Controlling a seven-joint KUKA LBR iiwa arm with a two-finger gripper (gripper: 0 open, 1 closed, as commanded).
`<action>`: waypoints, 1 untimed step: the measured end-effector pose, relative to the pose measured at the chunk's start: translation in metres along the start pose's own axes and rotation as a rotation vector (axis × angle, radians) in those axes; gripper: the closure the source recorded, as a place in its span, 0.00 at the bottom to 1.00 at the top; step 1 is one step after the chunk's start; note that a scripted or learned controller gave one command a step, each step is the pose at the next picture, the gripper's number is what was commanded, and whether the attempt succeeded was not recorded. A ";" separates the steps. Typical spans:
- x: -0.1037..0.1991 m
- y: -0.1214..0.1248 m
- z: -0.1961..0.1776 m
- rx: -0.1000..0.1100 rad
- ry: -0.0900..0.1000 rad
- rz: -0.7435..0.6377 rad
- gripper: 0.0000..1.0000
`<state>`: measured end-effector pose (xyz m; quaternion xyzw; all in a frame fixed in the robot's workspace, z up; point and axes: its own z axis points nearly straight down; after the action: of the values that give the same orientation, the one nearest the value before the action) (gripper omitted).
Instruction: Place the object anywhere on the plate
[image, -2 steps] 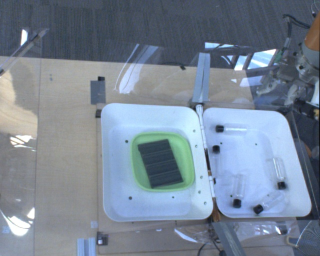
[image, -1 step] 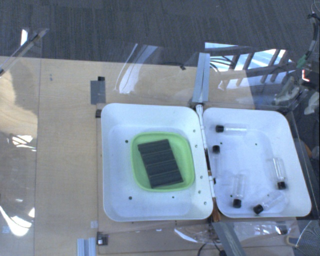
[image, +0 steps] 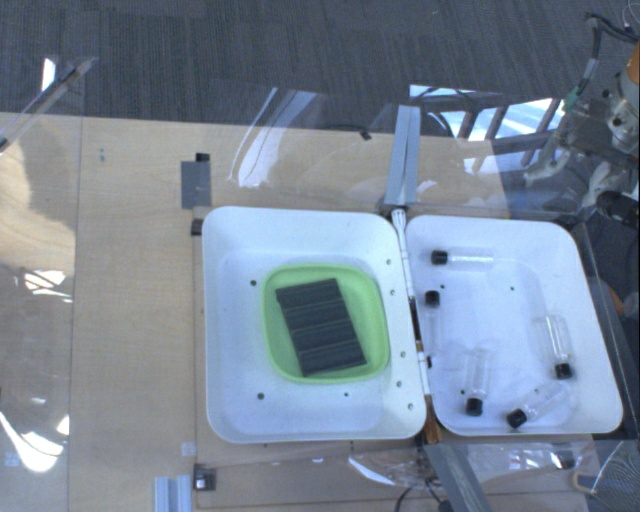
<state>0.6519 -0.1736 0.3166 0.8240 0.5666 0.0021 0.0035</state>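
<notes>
A green square plate sits in the middle of the left white bin. A dark grey ribbed rectangular block lies flat on the plate, slightly turned, well inside its rim. Nothing is touching the block.
The right white bin holds several clear vials with black caps, among them one near its top, one at the right and one at the bottom. Grey machine parts with cables stand at the upper right, beyond the bins.
</notes>
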 end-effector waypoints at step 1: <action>-0.004 0.020 0.056 0.005 0.000 0.022 0.00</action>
<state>0.6699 -0.1845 0.2606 0.8303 0.5574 0.0007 0.0015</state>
